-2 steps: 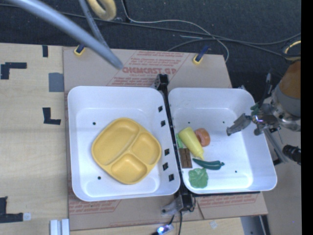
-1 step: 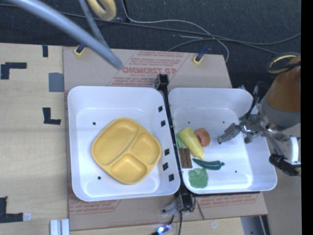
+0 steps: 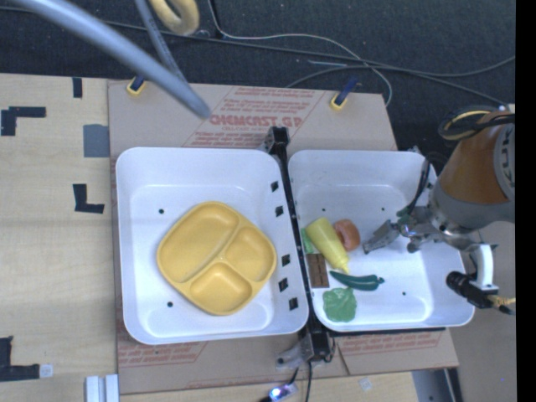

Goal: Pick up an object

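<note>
1. Right bin [image 3: 368, 167]: holds a cluster of small toy foods along its left side, namely a yellow piece [image 3: 323, 235], a reddish piece [image 3: 347, 234], a brown block [image 3: 316, 270], a green pepper [image 3: 358, 281] and a green leafy piece [image 3: 339, 305].
2. Gripper [image 3: 378, 239]: hangs just right of the reddish piece, fingers spread, nothing between them.
3. Left bin [image 3: 134, 170]: carries a yellow divided plate [image 3: 217, 258], well apart from the gripper.
4. Handling, judged: the toys look light, stiff and smooth, so likely slippery. The reddish piece is nearest; pinch it across its short width. The yellow piece touches it and could be nudged.
5. The pepper is thin and curved; take it mid-body.
</note>
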Motion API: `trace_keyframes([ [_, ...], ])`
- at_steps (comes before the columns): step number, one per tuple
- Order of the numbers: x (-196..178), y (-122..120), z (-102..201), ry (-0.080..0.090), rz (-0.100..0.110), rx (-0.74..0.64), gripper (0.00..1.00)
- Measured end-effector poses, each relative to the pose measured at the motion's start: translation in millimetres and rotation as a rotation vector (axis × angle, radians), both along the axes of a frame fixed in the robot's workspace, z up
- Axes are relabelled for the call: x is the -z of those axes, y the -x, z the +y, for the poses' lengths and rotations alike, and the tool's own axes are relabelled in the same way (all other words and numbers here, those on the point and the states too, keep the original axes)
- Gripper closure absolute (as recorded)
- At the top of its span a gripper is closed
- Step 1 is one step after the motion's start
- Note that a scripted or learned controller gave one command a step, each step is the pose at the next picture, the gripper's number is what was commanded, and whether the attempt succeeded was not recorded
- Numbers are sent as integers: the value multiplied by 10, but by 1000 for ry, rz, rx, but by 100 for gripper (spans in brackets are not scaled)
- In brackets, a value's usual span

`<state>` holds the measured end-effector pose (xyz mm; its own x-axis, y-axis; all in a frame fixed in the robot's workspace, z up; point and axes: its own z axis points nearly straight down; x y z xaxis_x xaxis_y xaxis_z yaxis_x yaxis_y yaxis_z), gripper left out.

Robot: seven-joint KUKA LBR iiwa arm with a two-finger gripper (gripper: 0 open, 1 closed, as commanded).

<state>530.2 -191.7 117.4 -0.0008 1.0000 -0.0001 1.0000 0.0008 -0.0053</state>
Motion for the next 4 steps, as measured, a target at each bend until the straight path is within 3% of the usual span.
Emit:
trace_keyframes([
  [1,334,-3,0,2,-5,-1,0],
  [2,209,-15,-2,4,-9,-1,100],
  [4,-640,-88,8,0,-9,-1,100],
])
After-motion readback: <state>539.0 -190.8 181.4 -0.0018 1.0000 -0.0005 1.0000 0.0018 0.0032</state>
